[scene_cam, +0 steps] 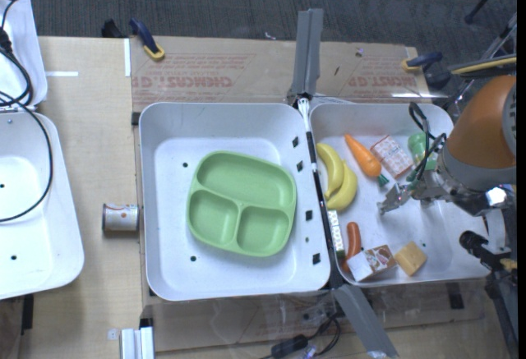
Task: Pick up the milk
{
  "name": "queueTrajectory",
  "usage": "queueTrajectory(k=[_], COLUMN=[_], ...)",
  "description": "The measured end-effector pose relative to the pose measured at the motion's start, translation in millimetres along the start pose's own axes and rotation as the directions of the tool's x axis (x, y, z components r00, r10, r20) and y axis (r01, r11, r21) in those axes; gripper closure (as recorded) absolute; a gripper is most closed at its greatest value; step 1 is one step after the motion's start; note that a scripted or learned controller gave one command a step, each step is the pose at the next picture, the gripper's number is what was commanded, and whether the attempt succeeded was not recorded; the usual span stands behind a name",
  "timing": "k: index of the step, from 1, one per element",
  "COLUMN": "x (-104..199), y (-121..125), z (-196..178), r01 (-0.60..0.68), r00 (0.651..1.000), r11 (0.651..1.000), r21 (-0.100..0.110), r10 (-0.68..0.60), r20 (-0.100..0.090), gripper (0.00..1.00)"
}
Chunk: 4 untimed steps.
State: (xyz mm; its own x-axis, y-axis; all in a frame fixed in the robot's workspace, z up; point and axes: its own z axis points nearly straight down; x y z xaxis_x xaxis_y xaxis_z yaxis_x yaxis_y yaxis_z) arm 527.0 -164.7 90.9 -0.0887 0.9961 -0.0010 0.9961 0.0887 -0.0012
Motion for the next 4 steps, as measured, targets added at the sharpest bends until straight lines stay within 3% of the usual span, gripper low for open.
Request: queueTrajectory(k=[1,2,3,4], x=[51.5,50.8,80.4,133.9], y=[-33.5,-33.6,-42.3,-37.6], z=[0.1,-8.2,-99.8,-101.4], r01=[-0.021,-0.024,-0.188,-0.128], r00=[1.0,1.0,0.982,0.992], r11=[1.0,1.0,0.982,0.992], r21=[0.002,0.003,0.001,0.003], r10=[0.021,0.024,0.188,0.128], r20=[-0.001,-0.001,0.0,0.0], gripper=[0.0,1.0,1.0,1.0])
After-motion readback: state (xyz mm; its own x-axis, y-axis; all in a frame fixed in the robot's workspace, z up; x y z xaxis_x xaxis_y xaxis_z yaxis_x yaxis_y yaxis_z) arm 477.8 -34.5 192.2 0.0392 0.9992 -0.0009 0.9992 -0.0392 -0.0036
